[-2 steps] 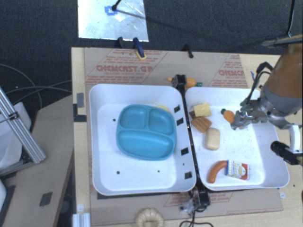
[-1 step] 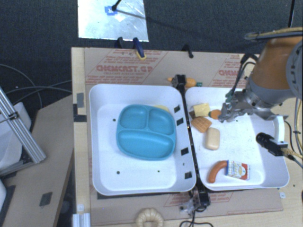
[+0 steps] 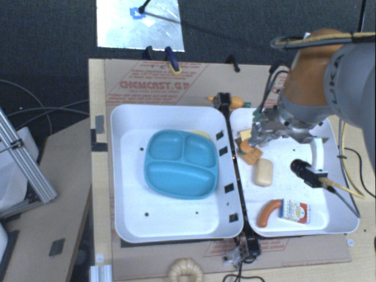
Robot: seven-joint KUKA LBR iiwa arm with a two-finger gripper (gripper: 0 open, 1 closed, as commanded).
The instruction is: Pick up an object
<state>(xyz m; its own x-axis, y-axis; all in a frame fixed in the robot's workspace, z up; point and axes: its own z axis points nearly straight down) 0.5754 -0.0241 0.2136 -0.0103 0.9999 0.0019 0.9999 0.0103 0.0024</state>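
Gripper (image 3: pixel 257 138) is lowered over crowded orange and yellow pieces (image 3: pixel 249 153) at upper left of right bin (image 3: pixel 343 216); its state cannot be told. Neighbours may be nudged, spoiling the grasp.

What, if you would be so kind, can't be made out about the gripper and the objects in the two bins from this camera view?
- Two-finger gripper: finger state unreadable; the grey arm covers it from above.
- Orange and tan pieces beneath it: too small and part-covered to identify, and contact is unclear.
- Pale yellow item behind the blue divided plastic tray: mostly hidden by the tray's rim.
- Small printed carton: label too small to read.
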